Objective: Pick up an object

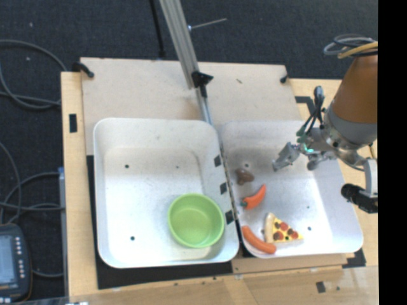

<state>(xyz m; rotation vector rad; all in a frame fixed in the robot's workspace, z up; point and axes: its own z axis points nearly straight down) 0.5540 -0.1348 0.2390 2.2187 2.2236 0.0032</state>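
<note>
In the right bin (331, 208) lie a small brown lump (245, 175), an orange carrot-like piece with a green tip (254, 197), a pizza slice toy (280, 230) and an orange sausage (258, 239) at the front edge. A green bowl (196, 219) stands in the left bin (127, 170) at its front right. My gripper (297, 157) hangs over the right bin's rear middle, right of the brown lump and above the pizza slice. Nothing shows between its fingers.
A slanted aluminium pole (181, 40) rises from the back of the bench between the bins. Cables lie on the dark floor at left. The bench's bare board (159, 88) stretches behind both bins.
</note>
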